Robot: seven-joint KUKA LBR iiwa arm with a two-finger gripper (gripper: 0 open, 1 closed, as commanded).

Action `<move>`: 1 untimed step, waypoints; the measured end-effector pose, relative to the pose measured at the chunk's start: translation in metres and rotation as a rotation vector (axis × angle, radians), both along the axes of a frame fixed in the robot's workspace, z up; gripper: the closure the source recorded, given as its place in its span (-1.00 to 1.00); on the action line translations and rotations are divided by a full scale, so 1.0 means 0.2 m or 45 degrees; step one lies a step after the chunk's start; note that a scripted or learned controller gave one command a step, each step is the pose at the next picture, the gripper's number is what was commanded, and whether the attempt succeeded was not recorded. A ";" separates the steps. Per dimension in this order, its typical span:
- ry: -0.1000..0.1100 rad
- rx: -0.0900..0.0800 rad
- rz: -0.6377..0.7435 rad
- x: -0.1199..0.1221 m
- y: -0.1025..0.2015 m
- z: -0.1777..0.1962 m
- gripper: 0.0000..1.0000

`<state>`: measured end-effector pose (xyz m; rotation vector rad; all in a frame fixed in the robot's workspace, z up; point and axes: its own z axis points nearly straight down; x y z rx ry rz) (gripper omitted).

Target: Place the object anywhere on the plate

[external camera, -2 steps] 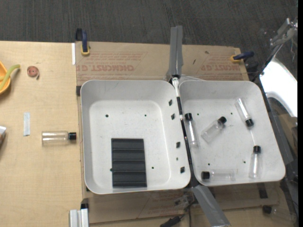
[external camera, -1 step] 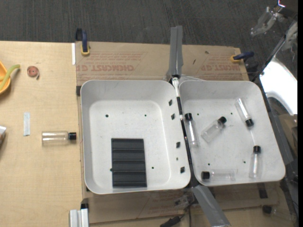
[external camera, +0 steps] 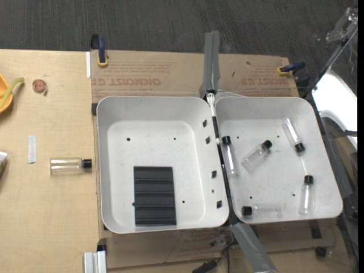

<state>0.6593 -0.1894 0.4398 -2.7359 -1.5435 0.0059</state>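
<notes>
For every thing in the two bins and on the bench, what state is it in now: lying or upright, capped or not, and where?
Black ridged plate: flat in left bin.
Vial by the divider: lying, black cap.
Middle vial: lying, black cap.
Upper right vial: lying, black cap.
Lower right vial: lying, black cap.
Front vial: lying, black cap, in right bin.
Vial on the bench: lying, black cap.

Your inventory, operator: light wooden surface (external camera: 45, 209) carrying a brown cardboard sheet (external camera: 170, 75), and on that sheet two shallow white plastic bins, left bin (external camera: 105, 152) and right bin (external camera: 327, 169), touching side by side. Directly on the wood, left of the bins: one clear plastic vial with black cap (external camera: 70, 164), lying flat; one small pale strip (external camera: 32, 149); one small round reddish disc (external camera: 38, 86).
</notes>
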 end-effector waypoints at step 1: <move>0.000 0.000 -0.191 0.00 -0.11 0.00 -1.00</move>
